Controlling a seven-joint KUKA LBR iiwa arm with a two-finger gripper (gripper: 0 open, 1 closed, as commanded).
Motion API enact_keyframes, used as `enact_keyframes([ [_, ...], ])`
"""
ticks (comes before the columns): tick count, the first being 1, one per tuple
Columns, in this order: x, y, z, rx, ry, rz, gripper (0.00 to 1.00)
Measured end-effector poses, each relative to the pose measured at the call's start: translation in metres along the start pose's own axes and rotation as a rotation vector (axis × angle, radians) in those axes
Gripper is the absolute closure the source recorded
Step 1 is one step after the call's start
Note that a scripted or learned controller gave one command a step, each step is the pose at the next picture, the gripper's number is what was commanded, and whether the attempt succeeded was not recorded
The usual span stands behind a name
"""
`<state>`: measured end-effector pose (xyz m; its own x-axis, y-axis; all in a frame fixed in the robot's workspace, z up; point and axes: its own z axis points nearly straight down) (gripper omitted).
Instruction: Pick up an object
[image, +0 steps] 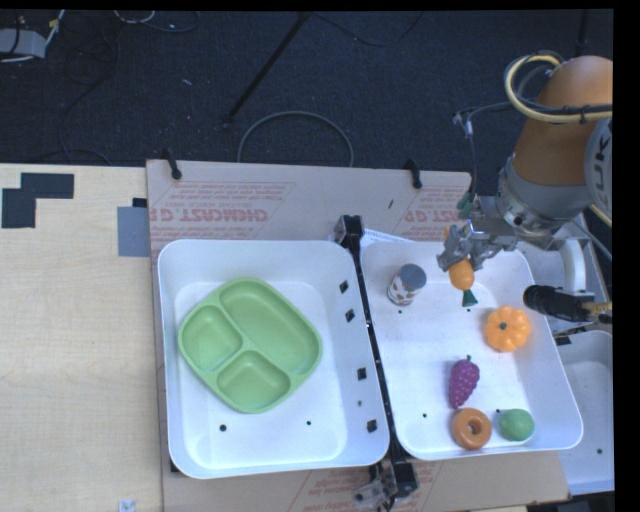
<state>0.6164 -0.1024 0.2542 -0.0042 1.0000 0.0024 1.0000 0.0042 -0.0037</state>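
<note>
Near the back edge of the right bin, the gripper has its fingers closed around a small orange toy carrot. The carrot hangs point-down, its green tip just above the bin's floor.

Robotics lab: KUKA arm at 2 o'clock, loose cables on dark carpet at 12, cardboard-lined table with white bins.
</note>
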Motion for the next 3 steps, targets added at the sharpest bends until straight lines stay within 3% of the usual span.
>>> enact_keyframes([
  [3, 0.145, -0.067, 0.038, 0.004, -0.001, 0.0, 1.0],
])
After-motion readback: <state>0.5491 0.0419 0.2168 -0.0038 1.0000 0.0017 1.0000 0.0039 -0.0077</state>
